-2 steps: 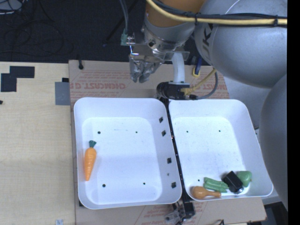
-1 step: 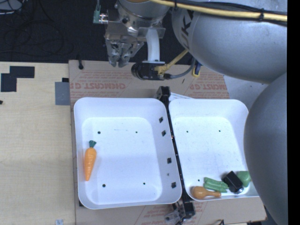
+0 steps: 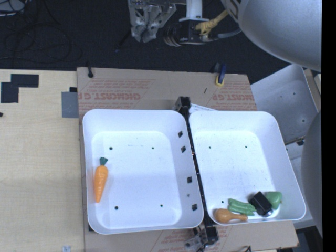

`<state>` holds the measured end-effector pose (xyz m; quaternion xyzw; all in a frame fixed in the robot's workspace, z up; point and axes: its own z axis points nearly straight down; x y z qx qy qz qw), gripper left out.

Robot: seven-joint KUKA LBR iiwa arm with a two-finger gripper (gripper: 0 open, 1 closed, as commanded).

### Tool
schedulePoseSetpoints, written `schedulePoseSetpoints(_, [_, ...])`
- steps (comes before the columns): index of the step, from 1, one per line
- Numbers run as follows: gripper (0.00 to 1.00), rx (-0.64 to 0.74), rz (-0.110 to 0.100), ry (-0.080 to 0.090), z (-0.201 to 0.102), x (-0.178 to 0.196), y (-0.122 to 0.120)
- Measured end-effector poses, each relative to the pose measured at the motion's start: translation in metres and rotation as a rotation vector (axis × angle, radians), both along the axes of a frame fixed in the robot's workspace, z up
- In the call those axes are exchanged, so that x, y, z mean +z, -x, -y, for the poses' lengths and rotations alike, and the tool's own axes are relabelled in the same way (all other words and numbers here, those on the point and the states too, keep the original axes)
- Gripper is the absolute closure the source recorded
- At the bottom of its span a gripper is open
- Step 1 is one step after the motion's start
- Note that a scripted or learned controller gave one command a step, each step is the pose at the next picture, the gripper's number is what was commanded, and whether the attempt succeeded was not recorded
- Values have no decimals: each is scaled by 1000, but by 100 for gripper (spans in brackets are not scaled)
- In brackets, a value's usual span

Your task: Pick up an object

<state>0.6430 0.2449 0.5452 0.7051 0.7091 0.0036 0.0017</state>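
Claw [image 3: 149, 22] hangs at the top of the frame, above the far edge of the bench and well apart from both bins; whether it is released or clenched I cannot tell, but nothing hangs beneath it. It looks parked high and clear, probably so the camera gets an open look at the bins before a target is chosen. The left bin [image 3: 131, 121] holds one toy carrot [image 3: 100, 179], lying lengthwise by its left wall with the green top pointing away from the camera. Lying alone, it seems the easier pick, though the wall just beside it leaves little room on that side. The right bin [image 3: 236, 125] has its things crowded into the lower right corner: an orange pear-shaped piece [image 3: 229, 216], a green pod [image 3: 241, 207], a black block [image 3: 261, 203] and a green lump [image 3: 273, 197], touching or overlapping. That cluster, hard against the corner walls, would likely hamper a clean grasp. A black divider [image 3: 190, 164] runs between the bins.
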Motion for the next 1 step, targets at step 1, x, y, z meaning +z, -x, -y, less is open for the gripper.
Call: schedulePoseSetpoints(1, [100,4,-14,5,0,-8,0])
